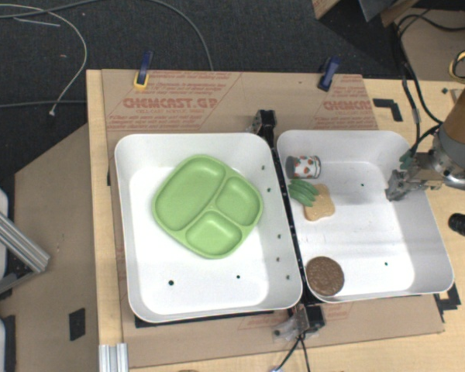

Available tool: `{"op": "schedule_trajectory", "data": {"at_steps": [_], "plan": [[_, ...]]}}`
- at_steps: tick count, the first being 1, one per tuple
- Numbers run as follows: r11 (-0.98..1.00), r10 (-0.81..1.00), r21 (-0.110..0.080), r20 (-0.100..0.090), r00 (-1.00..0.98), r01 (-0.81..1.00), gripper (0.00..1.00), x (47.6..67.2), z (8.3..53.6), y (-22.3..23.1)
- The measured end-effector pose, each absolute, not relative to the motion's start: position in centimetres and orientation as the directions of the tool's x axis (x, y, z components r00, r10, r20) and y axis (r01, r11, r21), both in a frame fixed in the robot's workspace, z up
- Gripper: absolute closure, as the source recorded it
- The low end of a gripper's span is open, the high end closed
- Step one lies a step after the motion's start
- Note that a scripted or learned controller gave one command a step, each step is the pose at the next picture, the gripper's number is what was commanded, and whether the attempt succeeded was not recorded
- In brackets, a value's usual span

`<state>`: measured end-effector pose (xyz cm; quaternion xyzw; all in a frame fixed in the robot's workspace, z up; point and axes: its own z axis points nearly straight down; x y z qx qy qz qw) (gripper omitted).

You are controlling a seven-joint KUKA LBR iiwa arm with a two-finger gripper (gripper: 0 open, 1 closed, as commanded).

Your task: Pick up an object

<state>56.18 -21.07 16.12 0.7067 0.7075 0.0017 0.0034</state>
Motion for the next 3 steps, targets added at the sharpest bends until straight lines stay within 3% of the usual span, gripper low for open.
{"op": "schedule_trajectory", "data": {"at_steps": [2, 3], "plan": [[0.002, 1.000, 0.007, -0.002, -0.002, 1.000, 1.00, 57.8, 26.6, -20.2], [0.006, 1.000, 0.000, 0.001, -0.006, 1.000, 1.00, 58.5, 27.0, -14.3]]}}
